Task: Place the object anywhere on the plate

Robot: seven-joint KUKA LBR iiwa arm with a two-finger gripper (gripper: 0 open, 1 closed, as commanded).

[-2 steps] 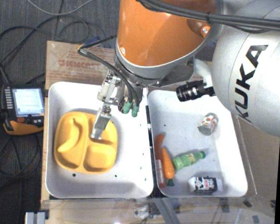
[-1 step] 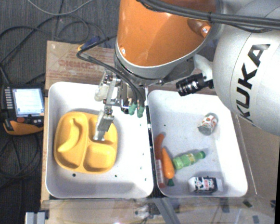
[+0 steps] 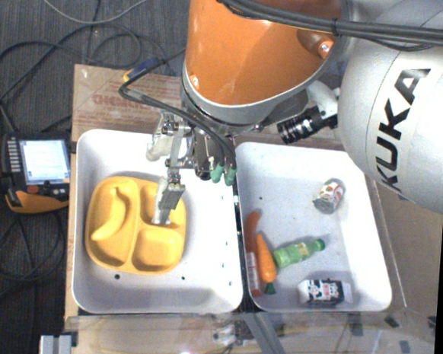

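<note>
- big orange-banded arm (image 3: 254,53) hangs over the left bin (image 3: 90,292), gripper (image 3: 166,202) down right over the yellow divided plate (image 3: 105,255)
- can't tell from here if the gripper is clenched or let go, or if it has anything in it
- a yellow banana (image 3: 111,219) lies in the plate's left compartment
- right bin (image 3: 372,295) has a carrot (image 3: 264,260), a green bottle (image 3: 298,252), a small can (image 3: 329,196) and a black and white carton (image 3: 322,292)
- carrot sits by the divider, touching the bottle's end
- handheld screen (image 3: 38,162) off to the left of the counter
</note>
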